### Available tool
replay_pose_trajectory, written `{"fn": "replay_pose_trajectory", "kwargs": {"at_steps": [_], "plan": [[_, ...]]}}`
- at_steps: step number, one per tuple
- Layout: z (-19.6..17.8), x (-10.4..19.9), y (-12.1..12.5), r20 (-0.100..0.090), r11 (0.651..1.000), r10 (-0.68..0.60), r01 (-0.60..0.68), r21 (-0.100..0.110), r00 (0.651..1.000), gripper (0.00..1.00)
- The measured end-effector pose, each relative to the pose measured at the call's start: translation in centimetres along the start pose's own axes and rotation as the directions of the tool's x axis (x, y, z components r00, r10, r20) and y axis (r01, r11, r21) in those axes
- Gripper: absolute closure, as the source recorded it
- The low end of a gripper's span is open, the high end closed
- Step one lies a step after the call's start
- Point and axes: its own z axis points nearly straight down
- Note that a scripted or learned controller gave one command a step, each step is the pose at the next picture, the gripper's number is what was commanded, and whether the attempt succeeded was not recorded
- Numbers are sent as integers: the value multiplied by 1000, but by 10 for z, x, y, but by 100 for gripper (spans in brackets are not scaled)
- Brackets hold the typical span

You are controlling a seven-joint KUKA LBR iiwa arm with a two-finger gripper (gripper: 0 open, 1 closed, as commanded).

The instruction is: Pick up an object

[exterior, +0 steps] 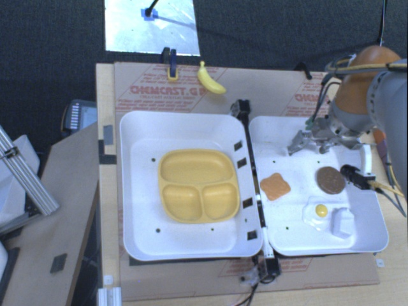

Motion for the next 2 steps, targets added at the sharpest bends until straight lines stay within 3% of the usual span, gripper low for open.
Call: {"fn": "replay_pose_trajectory", "kwargs": {"at_steps": [1,2], "plan": [[-15,0,2,2,1000,-1,1,-8,1000,100],[-60,2,5,1,1000,-2,2,-8,1000,100]]}}
